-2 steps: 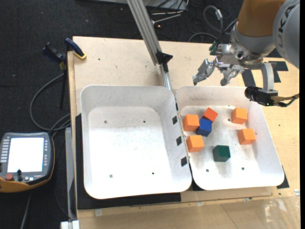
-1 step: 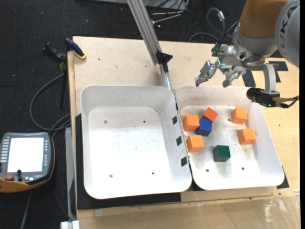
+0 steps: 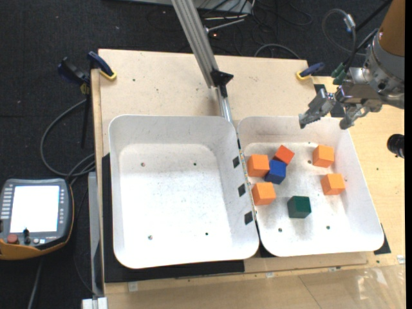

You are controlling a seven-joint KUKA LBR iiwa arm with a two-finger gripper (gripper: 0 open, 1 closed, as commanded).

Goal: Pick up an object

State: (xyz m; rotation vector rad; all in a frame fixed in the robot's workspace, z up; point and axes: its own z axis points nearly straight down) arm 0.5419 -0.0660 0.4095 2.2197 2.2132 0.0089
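While the left bin (image 3: 170,192) lies bare, the right bin (image 3: 360,230) holds every candidate: four orange cubes (image 3: 258,165), (image 3: 264,192), (image 3: 323,155), (image 3: 333,183), a red cube (image 3: 284,154) leaning on a blue cube (image 3: 277,171), and a dark green cube (image 3: 299,206). Farther right, the gripper (image 3: 327,114) hovers above the bin's back rim, fingers spread apart and holding nothing. I judge this the approach step: next it must pick a cube, centre over it, descend and close. The orange cube near the back looks closest and stands clear of the others. No readable writing or brand shows.
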